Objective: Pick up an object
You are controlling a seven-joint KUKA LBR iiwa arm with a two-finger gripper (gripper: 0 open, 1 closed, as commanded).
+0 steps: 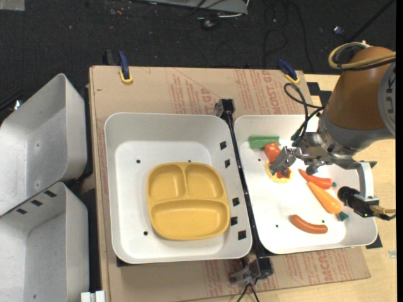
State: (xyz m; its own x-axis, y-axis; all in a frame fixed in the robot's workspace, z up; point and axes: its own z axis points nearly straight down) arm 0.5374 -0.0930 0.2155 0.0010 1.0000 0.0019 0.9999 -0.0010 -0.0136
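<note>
- The small red and yellow plastic toy food piece (279, 168) lies in the right-hand shallow white bin (359, 238), in its upper left part, directly under the tool (281, 163).
- Handling, as judged: light, rigid, smooth moulded plastic, likely to slip; best taken across its narrow width.
- Orientation: its long axis appears to run from upper left to lower right; the tool covers part of it, so this is uncertain.
- Tool state: cannot tell whether spread or closed, nor whether it grips the piece.
- Just above the piece: a green flat plastic bar (262, 141).
- To its right: an orange plastic carrot (326, 198); lower right, an orange-red plastic sausage (308, 224).
- Left of it: the left-hand white bin (126, 168) carrying a yellow divided plastic tray (187, 200).
</note>
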